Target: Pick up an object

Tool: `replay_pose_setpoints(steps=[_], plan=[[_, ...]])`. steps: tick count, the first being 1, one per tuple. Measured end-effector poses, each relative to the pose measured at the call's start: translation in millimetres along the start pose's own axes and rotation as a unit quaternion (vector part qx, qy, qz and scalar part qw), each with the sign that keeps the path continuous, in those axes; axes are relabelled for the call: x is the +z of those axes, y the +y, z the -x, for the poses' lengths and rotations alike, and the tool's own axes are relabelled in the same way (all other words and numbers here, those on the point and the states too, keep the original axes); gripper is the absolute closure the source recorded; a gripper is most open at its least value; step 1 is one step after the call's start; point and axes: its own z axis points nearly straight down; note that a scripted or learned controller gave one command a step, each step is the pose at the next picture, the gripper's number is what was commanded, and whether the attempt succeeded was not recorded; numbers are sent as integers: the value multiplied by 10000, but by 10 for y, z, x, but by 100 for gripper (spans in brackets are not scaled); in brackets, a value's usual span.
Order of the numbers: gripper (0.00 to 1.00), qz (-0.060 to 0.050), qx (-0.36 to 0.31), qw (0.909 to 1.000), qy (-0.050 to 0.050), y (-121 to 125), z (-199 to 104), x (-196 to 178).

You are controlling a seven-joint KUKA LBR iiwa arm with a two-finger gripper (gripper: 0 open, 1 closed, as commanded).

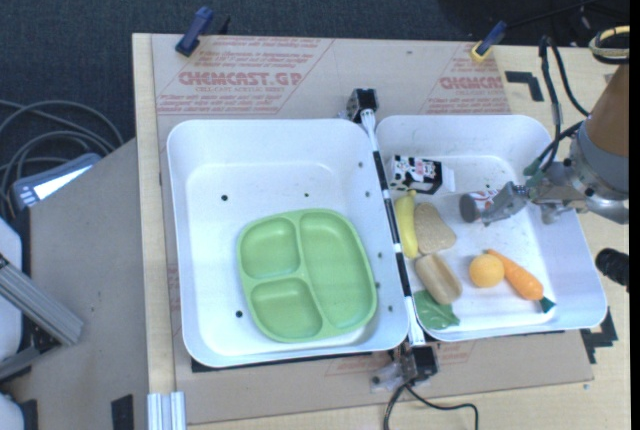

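The right bin [560, 313] holds several toy foods. A yellow banana [405, 224] lies along its left wall, with a tan bread slice [434, 229] beside it and a tan bread roll [438, 277] below. An orange ball-shaped fruit [486, 270] touches a carrot [520, 277] toward the front right. A green leaf [432, 311] lies in the front left corner. A black-and-white carton [416, 173] sits at the back left. My gripper [484, 207] hangs low over the bin's middle, just right of the bread slice and above the orange fruit. Nothing shows in its grasp.
The left bin [200, 168] holds a green divided plate [305, 273]. A black clip [362, 102] and a dark strip join the two bins. The arm [600, 168] comes in over the right bin's right wall. Cables lie off the bench at the left.
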Motion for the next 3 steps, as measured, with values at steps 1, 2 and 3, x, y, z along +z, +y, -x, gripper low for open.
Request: replay_pose_setpoints(steps=[1, 2, 3], plan=[[0, -1, 6, 10000, 1, -304, -86, 1273], [100, 25, 4, 10000, -6, -289, -86, 1161], [100, 8, -2, 10000, 0, -295, -788, -930]])
